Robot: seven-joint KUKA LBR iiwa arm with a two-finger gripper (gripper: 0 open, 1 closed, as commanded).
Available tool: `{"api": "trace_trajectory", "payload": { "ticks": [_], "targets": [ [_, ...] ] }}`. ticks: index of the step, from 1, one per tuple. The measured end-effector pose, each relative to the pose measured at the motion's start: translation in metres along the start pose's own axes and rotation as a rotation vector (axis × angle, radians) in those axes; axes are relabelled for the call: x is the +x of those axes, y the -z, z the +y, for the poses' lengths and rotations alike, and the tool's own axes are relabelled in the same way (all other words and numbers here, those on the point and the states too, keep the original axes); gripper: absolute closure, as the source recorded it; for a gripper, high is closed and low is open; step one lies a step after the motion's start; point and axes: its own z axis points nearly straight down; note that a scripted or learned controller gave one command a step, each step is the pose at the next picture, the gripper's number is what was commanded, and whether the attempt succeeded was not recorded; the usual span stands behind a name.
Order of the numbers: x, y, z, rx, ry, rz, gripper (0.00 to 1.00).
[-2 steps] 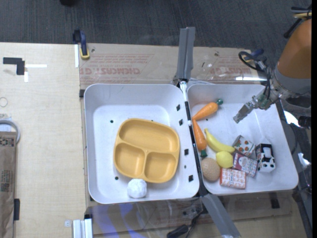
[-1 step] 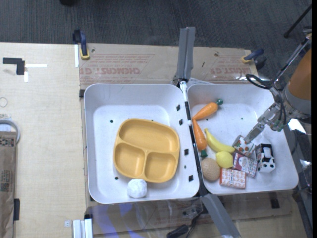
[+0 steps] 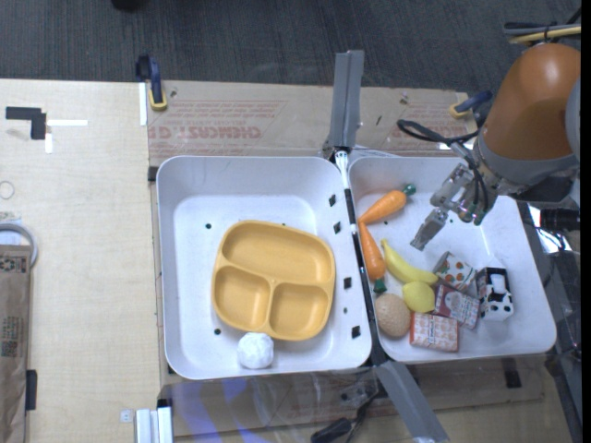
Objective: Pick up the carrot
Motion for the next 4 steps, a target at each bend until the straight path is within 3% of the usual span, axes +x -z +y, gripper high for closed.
{"api": "trace_trajectory", "payload": {
  "ticks": [1,2,3,4],
  "targets": [
    [0.004,-0.089,-0.054,0.000,0.176,0.003,0.00],
    [-0.028,0.030,-0.112,0.000,0.132,-0.001,0.00],
    [-0.020,-0.014,0.001,0.000,0.109,0.001,0.00],
    [0.003,-0.061,-0.066,0.002,-0.058,0.003,0.00]
  ]
}}
